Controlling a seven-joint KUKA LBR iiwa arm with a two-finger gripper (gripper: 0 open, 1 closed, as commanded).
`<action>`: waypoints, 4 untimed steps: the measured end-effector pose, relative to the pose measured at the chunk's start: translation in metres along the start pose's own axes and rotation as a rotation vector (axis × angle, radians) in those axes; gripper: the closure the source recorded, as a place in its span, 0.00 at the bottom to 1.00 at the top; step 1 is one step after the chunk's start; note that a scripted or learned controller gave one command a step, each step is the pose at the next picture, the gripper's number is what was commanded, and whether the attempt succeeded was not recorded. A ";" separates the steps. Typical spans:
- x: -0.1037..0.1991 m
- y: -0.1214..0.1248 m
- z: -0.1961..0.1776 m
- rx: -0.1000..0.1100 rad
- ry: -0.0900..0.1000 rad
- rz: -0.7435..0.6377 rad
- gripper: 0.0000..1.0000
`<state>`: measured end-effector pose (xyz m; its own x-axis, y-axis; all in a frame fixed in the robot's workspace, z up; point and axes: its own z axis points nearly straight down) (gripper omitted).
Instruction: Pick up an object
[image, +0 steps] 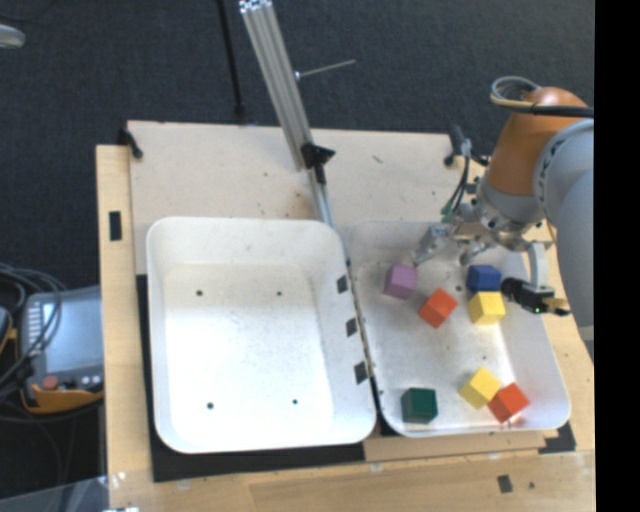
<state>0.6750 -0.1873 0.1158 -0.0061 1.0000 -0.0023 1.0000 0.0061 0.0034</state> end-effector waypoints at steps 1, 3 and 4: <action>-0.001 0.001 -0.011 -0.002 -0.003 -0.003 1.00; 0.003 0.002 -0.102 -0.002 0.001 -0.002 1.00; 0.062 -0.011 -0.109 0.002 0.004 -0.001 1.00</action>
<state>0.6633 -0.1247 0.2242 -0.0069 1.0000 0.0012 1.0000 0.0069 0.0010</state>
